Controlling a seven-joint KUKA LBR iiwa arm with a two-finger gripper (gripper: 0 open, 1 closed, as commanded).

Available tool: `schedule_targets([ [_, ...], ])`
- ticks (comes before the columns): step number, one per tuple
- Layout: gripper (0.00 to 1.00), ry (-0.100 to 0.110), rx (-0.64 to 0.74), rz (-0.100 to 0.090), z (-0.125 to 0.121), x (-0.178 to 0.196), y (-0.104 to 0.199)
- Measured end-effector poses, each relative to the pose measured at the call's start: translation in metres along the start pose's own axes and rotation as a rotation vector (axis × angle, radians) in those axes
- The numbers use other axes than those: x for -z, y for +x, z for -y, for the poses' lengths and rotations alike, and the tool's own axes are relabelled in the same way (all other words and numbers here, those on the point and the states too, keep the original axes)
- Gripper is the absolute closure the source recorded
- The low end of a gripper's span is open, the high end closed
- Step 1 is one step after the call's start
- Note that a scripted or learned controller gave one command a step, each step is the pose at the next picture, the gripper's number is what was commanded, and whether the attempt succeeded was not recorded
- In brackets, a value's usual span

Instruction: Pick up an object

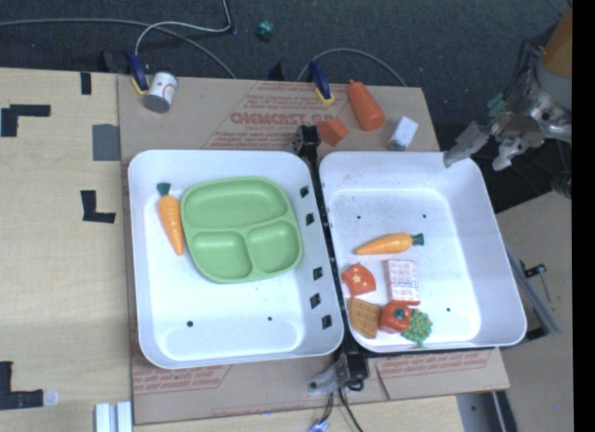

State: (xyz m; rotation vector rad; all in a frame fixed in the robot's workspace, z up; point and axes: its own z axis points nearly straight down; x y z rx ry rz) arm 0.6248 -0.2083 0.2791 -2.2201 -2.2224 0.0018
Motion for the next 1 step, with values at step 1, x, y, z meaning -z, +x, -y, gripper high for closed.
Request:
schedule_targets([
  [1, 0.0, 0.004, 0.0, -0.002, 0.0132, -0.1129, 0.0063],
])
